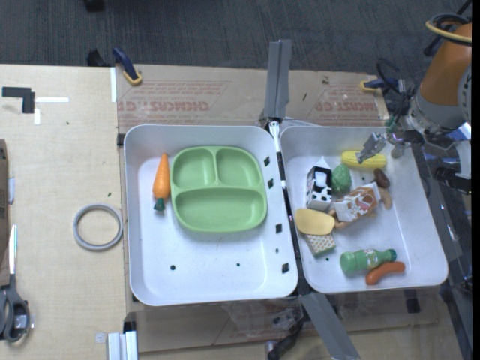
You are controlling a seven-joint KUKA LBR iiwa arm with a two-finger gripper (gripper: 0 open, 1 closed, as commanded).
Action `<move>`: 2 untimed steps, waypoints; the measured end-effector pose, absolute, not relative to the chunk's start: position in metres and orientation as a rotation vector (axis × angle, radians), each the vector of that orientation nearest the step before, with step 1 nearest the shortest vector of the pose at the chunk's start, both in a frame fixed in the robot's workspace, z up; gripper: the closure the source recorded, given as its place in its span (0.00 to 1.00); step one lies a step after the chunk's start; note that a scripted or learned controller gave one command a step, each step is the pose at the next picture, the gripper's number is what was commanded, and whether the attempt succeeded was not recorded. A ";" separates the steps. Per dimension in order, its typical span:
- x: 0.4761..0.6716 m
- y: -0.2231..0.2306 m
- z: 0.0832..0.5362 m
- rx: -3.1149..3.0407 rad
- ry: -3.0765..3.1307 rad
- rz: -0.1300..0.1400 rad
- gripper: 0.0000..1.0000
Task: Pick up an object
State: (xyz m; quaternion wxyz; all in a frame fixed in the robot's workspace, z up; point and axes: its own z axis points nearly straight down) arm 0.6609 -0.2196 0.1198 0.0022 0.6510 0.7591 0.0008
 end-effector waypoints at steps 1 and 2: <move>0.661 -0.214 0.097 2.026 2.405 0.010 0.00; 0.575 -0.217 0.092 1.944 2.474 0.008 0.00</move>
